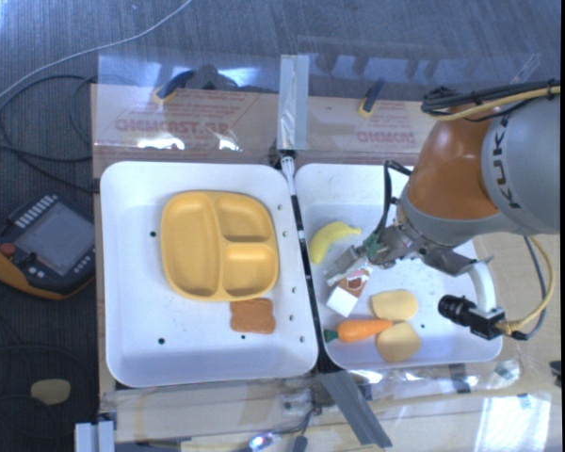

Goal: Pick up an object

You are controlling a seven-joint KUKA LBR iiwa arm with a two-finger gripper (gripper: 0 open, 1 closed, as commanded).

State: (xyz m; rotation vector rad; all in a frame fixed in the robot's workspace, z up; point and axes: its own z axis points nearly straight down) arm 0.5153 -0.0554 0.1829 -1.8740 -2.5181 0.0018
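Observation:
The right bin holds a yellow banana at its left side. Beside it lie a small white and brown block, an orange carrot and two pale yellow lumps. My gripper reaches down from the orange-banded wrist into this bin. It sits just right of the banana and directly above the white and brown block. Nothing is seen held in it.
The left bin carries a yellow divided plate with a brown toast-like piece just below it. A black connector with a cable hangs over the right bin's lower right. A pendant lies on the floor at far left.

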